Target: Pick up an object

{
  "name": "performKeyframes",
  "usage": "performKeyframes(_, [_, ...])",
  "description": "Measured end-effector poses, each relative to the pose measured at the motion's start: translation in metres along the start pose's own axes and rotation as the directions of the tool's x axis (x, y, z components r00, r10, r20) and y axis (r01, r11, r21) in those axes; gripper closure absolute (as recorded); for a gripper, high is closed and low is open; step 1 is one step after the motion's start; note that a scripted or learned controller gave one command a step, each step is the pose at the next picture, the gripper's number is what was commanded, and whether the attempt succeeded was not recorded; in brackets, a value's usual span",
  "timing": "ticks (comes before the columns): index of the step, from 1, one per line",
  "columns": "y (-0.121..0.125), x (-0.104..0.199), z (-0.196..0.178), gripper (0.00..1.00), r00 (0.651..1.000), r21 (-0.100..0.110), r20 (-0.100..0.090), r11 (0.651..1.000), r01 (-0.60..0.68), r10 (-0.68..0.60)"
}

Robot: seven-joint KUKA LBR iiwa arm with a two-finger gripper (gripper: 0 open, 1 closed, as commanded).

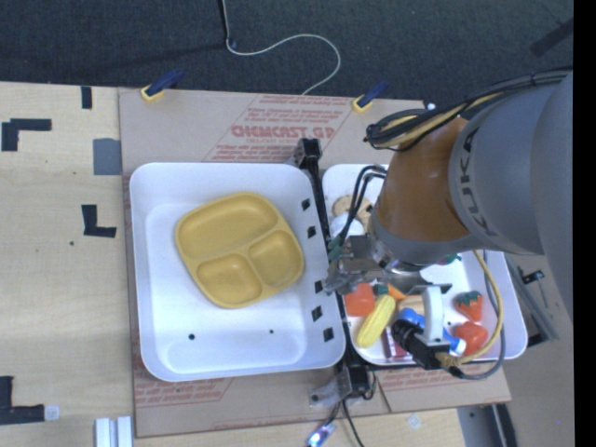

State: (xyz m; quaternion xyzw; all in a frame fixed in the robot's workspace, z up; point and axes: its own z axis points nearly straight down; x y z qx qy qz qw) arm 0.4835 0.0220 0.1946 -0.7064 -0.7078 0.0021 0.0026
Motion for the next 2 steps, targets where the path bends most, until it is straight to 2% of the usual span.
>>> performKeyframes(1, [0.0, -0.017, -0.122, 1.0, 1.0, -0.017, 0.0, 1.0, -0.001, 0.001])
performKeyframes(2, [-0.001, 0.028, -0.181, 1.0, 1.0, -0.012, -0.001, 1.0, 0.006, -0.006])
